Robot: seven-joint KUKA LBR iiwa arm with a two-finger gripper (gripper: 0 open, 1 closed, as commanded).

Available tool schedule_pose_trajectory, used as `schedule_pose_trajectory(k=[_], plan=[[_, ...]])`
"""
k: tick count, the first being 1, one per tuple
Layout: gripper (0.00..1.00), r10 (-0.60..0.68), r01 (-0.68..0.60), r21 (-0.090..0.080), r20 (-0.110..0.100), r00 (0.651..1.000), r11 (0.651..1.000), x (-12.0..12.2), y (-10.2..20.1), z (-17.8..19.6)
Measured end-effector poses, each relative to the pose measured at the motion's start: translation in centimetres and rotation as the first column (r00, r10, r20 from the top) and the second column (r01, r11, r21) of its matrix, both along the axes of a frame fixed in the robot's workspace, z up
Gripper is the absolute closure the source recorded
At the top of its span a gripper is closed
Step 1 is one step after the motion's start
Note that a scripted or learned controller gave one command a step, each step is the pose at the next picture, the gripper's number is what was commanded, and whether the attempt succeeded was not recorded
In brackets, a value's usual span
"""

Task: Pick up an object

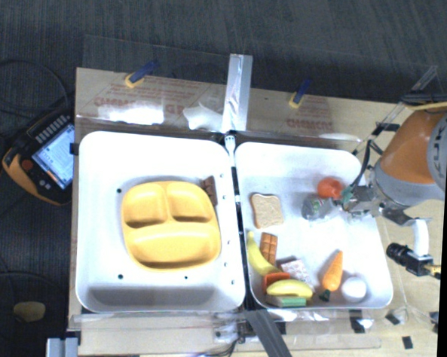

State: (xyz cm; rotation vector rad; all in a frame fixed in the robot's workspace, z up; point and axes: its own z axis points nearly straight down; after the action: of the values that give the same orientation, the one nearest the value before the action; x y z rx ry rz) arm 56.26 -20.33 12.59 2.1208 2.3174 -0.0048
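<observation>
Looking from the front edge of the right bin [382,297], you first meet the crowded corner: an egg [353,287], a carrot [333,269] standing almost along the near-far line, a banana [257,256] by the divider, and a pile of small toy foods [289,280] between them. Further back a bread slice [267,210] lies alone on bare floor.

Behind that, at the far right of this bin, you find the pincer [341,201]. It hangs low over the bin, with the arm [413,167] coming from the right. A grey lump [314,207] sits just to its left, touching or almost touching the tip, and a tomato [330,188] lies just behind and left of it. I cannot tell if the pincer is spread or pressed together, and nothing is clearly seen between its tips.

So the relation that matters for you: the nearest objects lie on the left of the pincer, very close, with no clear long axis. I judge that the next move needs only a small shift leftward; the two being so close together could spoil the grasp.

The left bin [85,226] holds a yellow tray [172,224], well apart from the pincer.
</observation>
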Motion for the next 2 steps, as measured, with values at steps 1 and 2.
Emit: schedule_pose_trajectory(k=[1, 2], plan=[[0.00, 0.202, -0.202, 0.001, 0.001, 0.979, 0.979, -3.2, 1.5, 6.5], [0.00, 0.212, -0.212, 0.001, 0.009, 0.977, 0.977, -7.6, -0.4, -3.6]])
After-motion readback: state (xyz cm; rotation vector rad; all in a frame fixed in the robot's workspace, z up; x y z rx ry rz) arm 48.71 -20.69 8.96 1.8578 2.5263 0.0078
